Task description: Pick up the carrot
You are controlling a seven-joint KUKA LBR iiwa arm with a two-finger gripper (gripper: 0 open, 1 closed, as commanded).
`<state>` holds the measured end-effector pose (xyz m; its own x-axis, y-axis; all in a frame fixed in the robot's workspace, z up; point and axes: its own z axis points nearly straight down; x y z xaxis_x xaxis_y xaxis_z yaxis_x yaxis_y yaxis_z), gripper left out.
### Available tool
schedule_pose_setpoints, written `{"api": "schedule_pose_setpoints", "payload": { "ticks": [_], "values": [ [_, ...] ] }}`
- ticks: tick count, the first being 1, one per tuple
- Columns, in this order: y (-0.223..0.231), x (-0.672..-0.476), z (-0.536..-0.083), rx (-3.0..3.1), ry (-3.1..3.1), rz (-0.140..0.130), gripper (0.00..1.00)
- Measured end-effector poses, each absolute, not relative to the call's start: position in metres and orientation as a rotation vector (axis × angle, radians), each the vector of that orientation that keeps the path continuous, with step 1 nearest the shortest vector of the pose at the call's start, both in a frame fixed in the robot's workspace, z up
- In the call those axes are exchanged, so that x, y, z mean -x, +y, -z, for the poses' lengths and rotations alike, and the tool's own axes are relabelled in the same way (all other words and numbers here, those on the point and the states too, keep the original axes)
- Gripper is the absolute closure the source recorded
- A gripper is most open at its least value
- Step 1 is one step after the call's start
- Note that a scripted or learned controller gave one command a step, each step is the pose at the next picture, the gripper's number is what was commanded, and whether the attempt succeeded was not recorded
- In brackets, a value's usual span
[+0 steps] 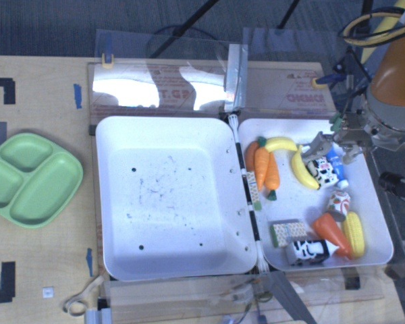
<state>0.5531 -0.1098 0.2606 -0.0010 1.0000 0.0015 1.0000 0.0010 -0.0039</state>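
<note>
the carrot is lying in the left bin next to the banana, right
Not quite: the camera view shows the carrot lying in the right bin, not the left. It does lie next to the banana.

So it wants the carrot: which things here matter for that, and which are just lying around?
For the job: carrot, gripper, right bin.

Lying about: banana, corn cob, toy cow, green divided plate, left bin.

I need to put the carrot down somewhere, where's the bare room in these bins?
The left bin is bare white across its floor. The right bin is crowded: carrot and banana up top, toys along the right and front. A small bare patch lies mid-bin, below the banana.
</note>
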Motion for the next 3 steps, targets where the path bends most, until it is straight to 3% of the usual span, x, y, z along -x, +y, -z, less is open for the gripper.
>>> {"api": "schedule_pose_setpoints", "payload": {
  "ticks": [1,2,3],
  "values": [
    [-0.056,-0.508,-0.306,2.151,-2.286,-0.003,0.00],
    [-0.093,-0.484,-0.186,1.922,-2.481,-0.001,0.00],
    [-0.108,-0.528,-0.172,1.715,-2.632,0.001,0.00]
  ]
}}
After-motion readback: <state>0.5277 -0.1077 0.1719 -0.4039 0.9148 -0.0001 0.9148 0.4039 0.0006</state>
